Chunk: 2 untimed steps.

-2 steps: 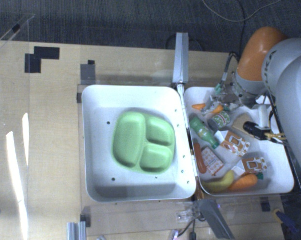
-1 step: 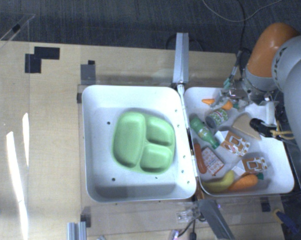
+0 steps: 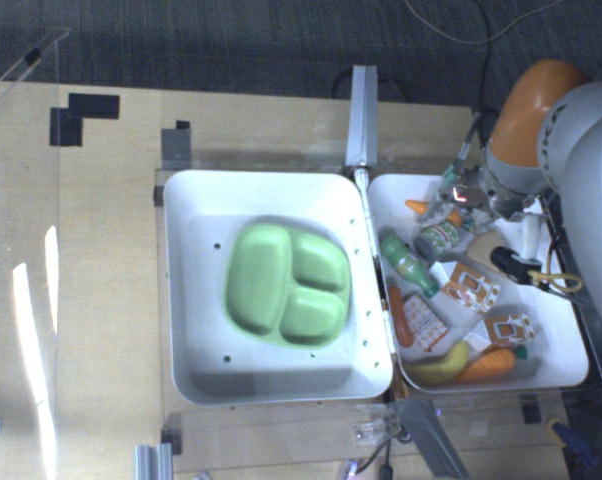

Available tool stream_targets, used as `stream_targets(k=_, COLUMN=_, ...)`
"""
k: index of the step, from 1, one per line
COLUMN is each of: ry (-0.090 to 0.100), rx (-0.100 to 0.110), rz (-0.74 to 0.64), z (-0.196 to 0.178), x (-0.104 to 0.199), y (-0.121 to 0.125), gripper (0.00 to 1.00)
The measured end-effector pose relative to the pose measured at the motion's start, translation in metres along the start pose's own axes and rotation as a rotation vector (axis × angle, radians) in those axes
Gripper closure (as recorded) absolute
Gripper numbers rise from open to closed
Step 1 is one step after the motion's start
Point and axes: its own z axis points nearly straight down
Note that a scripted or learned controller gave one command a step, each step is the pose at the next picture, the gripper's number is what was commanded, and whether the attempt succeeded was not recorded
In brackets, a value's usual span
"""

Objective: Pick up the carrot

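The carrot (image 3: 488,364) is orange and lies at the near edge of the right bin (image 3: 571,368), next to a yellow banana (image 3: 440,366). My gripper (image 3: 460,196) hangs over the far part of the same bin, well away from the carrot and just above a crinkled green-and-white packet (image 3: 442,234). A small orange piece (image 3: 415,207) lies just left of the gripper. I see nothing held in the gripper.
The right bin also holds a green bottle (image 3: 408,265), several orange-and-white snack packets (image 3: 471,288) and a red-orange stick (image 3: 396,315) by its left wall. A green divided plate (image 3: 288,283) lies in the left bin (image 3: 196,228).
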Motion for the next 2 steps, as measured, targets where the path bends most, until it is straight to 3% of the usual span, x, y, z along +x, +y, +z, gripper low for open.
stream_targets(k=1, ry=0.004, rx=0.018, rz=0.040, z=0.002, x=-0.049, y=0.007, gripper=0.00)
stream_targets(k=2, ry=-0.001, rx=-0.012, rz=-0.011, z=-0.002, x=-0.014, y=-0.030, gripper=0.00)
